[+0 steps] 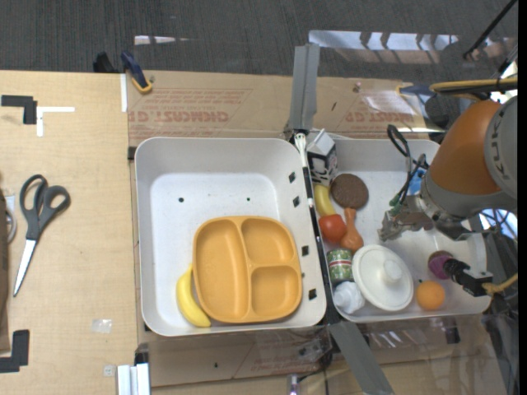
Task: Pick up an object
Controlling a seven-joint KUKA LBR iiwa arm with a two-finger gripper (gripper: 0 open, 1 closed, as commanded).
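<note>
My gripper (398,222) hangs low over the middle of the right bin (375,156), just above and right of a white lidded bowl (384,276). Nothing shows in its grasp. Along the bin's left side lie a small milk carton (320,156), a brown round patty (350,191), a yellow piece (324,198), a red tomato (333,227), an orange carrot (352,230), a green can (339,264) and a clear crumpled piece (347,296). An orange (430,295) and a purple object (441,263) rest at the bin's near right.
The left bin (165,220) holds a yellow divided plate (247,267) with a banana (189,303) tucked under its left edge. Scissors (34,212) lie on the wooden bench at far left. The arm's orange band (468,151) rises over the right bin's far right corner.
</note>
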